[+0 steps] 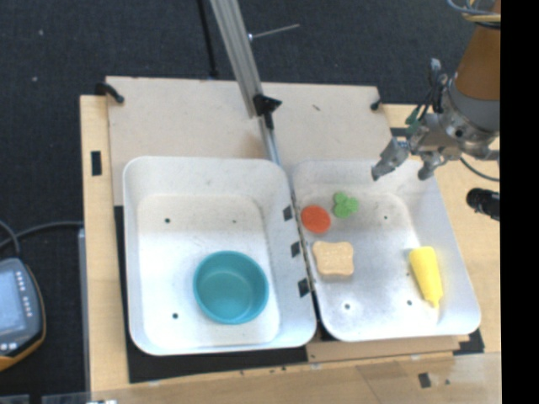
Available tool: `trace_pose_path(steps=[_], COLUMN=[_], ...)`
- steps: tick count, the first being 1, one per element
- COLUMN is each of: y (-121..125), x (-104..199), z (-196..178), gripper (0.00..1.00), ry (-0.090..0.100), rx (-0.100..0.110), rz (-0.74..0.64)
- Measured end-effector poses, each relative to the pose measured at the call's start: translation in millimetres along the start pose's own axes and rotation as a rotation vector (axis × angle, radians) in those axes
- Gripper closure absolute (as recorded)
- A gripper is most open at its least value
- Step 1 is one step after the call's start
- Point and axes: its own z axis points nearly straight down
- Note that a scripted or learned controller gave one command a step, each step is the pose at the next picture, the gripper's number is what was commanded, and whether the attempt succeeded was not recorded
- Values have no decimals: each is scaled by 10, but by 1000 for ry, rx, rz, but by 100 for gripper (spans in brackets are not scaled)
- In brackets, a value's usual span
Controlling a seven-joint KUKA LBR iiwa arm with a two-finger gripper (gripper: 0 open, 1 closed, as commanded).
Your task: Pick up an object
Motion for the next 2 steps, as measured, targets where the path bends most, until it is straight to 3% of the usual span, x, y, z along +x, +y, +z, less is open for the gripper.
trace_pose_path(steps=[1,2], y=[0,75], x=[1,-21], z=[0,557], gripper=[0,0], ry=[0,-1], rx=[0,5], rz=[0,4])
